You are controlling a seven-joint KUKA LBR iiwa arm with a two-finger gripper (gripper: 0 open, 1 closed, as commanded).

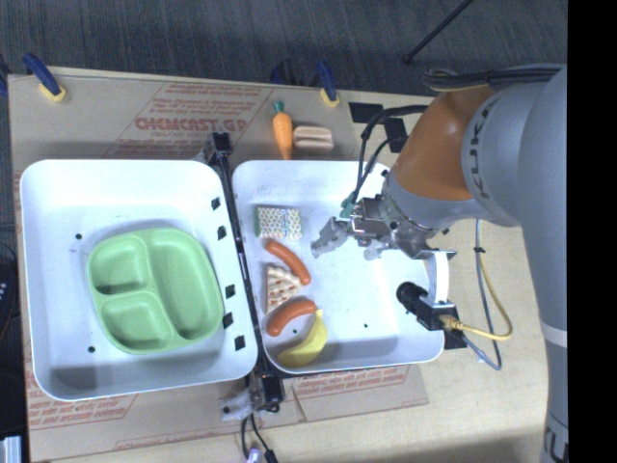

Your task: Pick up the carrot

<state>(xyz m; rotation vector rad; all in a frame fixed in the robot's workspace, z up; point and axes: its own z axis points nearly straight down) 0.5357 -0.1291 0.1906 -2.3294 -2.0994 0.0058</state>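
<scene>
Currently the carrot (pixel 281 131) lies on the bench (pixel 193 114) outside the right bin's (pixel 405 350) far rim, while the gripper (pixel 333 236), jaws apparently open and empty, hovers inside, risking grabbing a sausage (pixel 289 260) instead.

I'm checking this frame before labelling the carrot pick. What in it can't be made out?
- Claw: small and blurred in the camera view; its finger spacing is unreadable.
- Right bin: the arm covers its upper right part, hiding whatever lies beneath.
- Carrot: lying on the cardboard above the right bin, beside a tan block; too small to tell whether they touch.
- Arm: cut off at the view's right, base unseen.
</scene>
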